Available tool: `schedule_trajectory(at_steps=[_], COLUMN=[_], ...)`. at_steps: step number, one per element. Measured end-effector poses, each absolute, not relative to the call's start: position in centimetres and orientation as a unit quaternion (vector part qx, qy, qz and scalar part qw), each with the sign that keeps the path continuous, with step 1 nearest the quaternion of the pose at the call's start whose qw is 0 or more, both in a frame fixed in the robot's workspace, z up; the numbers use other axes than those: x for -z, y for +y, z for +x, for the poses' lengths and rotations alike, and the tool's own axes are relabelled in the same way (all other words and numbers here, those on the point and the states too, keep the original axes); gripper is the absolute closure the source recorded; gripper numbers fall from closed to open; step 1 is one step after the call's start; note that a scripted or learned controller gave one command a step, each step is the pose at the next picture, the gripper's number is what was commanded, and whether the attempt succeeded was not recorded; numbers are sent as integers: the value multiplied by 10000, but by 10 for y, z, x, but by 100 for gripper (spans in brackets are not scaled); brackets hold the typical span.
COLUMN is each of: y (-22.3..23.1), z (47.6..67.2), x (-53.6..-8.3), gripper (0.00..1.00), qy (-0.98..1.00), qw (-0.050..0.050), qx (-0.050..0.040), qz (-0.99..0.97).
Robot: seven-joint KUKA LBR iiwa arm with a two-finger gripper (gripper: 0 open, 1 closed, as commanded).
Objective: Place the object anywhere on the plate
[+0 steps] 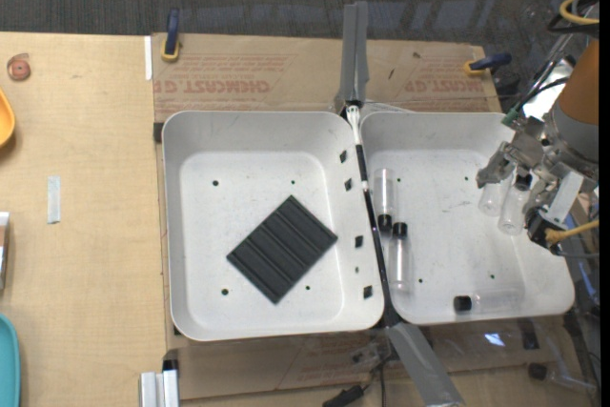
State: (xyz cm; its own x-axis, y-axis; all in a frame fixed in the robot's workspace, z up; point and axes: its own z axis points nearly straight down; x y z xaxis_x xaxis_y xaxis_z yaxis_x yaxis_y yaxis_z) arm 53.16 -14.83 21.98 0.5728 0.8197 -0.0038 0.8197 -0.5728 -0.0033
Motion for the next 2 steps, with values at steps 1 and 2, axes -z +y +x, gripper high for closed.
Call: schedule_trajectory(at_steps=[1, 2], y=[-73, -69], z=[579, 525], x=[-261, -259], gripper=[100, 100], qy=[-4702, -5836], qw=[4, 11], qx=[-27, -23], qz=[-8826, -8120])
